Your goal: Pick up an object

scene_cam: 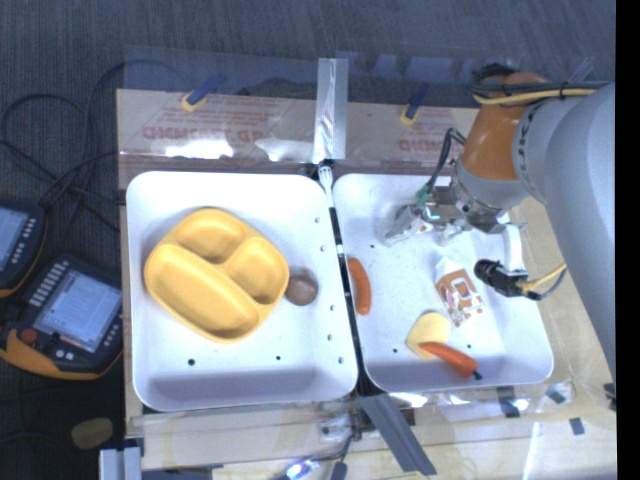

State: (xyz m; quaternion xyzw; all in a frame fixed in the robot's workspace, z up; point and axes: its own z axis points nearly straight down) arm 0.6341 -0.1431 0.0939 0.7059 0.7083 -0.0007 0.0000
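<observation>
My gripper (420,226) hangs low over the back of the right bin (520,353), fingers spread and nothing between them. An orange sausage (358,285) lies against that bin's left wall, in front of and left of the gripper. A white packet with orange print (460,295) lies in front of the gripper to the right. Near the front, a yellow wedge (425,330) touches an orange carrot (450,358). In the left bin (160,388), a large yellow divided dish (215,271) has a small brown ball (301,290) at its right edge.
The grey arm with its orange band (495,143) reaches in over the right bin's back right corner. A black cable plug (500,273) hangs beside the packet. A divider wall (340,268) separates the bins. Handheld controllers (55,308) lie on the floor at left.
</observation>
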